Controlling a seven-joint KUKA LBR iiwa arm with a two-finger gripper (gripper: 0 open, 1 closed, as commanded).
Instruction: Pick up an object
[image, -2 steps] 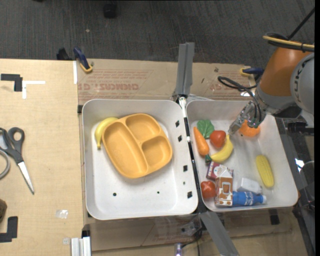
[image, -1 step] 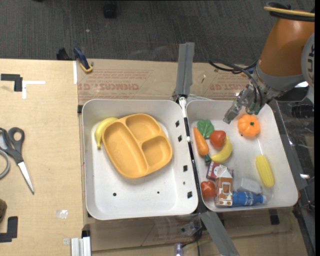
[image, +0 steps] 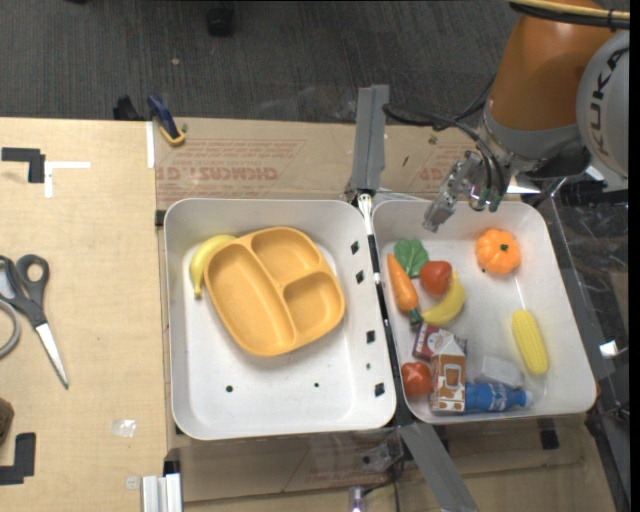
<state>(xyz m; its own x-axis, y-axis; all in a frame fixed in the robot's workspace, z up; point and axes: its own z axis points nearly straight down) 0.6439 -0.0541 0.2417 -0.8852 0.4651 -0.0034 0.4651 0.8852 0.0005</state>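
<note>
Pumpkin near gripper

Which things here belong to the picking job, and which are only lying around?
For the job: gripper, right bin, toy pumpkin, corn cob, carrot, tomato, small banana, blue bottle.

Lying about: scissors, blue clamp, left bin, divided yellow plate.

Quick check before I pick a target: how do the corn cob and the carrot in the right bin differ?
The corn cob is yellow; the carrot is orange with green leaves at its top. The corn cob lies alone near the bin's right wall; the carrot lies by the left wall, packed against a tomato and a banana. The corn cob looks thicker and blunt-ended; the carrot tapers. Both lie flat, running roughly top to bottom in the view.
</note>
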